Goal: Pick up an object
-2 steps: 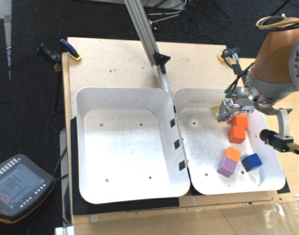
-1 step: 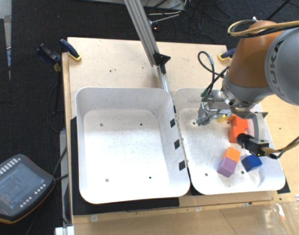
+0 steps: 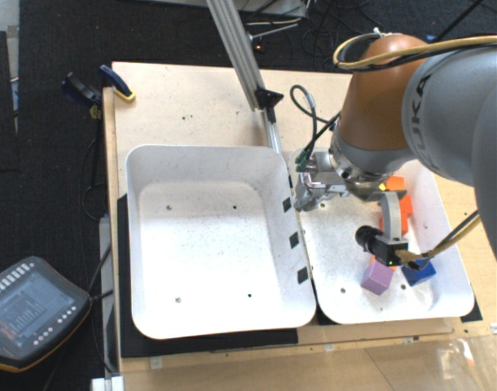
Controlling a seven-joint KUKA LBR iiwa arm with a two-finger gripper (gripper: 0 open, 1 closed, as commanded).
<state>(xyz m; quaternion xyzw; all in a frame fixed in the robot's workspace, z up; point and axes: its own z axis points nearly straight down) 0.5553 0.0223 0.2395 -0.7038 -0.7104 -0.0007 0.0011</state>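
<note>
1. Currently the gripper (image 3: 314,187) hangs over the far left part of the right bin (image 3: 448,304), close to the wall it shares with the left bin (image 3: 200,235). I cannot tell whether it is open or closed.
2. Likely targets are a purple block (image 3: 377,278) and a blue block (image 3: 420,272). They lie close together toward the near right corner, well apart from the gripper.
3. An orange piece (image 3: 405,206) lies between, partly under the wrist, and may hinder the approach.

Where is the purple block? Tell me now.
The purple block lies in the right bin, low in the camera view, just left of the blue block.
</note>
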